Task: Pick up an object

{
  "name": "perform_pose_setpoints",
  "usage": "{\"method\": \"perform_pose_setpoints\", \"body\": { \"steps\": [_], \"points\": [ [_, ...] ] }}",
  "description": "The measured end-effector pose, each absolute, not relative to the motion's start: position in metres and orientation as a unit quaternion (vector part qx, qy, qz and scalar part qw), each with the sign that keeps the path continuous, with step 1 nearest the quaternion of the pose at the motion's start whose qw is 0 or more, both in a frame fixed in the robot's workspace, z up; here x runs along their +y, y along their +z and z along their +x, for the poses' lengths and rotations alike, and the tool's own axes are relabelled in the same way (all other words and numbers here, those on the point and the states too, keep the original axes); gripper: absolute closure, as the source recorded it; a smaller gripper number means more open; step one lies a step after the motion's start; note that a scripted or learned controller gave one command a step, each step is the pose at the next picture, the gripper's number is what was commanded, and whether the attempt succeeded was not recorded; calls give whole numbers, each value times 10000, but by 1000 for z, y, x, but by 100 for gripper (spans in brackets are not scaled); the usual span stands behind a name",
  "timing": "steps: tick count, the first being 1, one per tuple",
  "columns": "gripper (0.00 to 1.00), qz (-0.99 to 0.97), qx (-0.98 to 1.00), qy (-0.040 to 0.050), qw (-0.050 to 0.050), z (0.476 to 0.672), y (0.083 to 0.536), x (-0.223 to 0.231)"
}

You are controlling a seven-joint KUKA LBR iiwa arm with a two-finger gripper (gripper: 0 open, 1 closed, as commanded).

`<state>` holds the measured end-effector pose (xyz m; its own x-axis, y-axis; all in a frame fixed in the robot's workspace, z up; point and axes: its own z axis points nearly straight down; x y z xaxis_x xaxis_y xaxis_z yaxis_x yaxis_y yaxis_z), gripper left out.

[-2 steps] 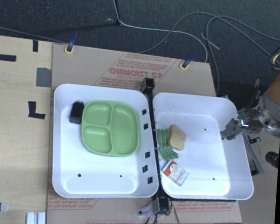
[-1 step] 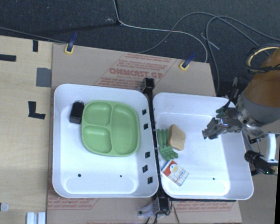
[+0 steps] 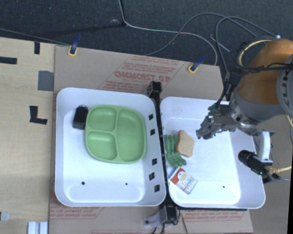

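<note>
My gripper [image 3: 204, 134] hangs over the right bin [image 3: 231, 196], just right of a tan sponge-like block [image 3: 186, 143]. The block leans against a green leafy toy [image 3: 172, 152] near the bin's left wall. A small red and white packet [image 3: 183, 181] lies in front of them. Nothing shows between the gripper's fingers.
The left bin [image 3: 65, 183] holds a green divided plate [image 3: 117, 134] and a small black object [image 3: 80, 117] at its left. A black divider [image 3: 157, 140] runs between the bins. Cables trail across the dark floor behind the bench.
</note>
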<state>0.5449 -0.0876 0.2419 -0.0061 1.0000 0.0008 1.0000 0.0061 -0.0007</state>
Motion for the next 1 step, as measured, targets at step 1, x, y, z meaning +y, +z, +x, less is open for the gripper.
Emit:
{"method": "perform_pose_setpoints", "body": {
  "steps": [1],
  "points": [
    [100,-7045,-7097,1,10,553,246,-30]
  ]
}}
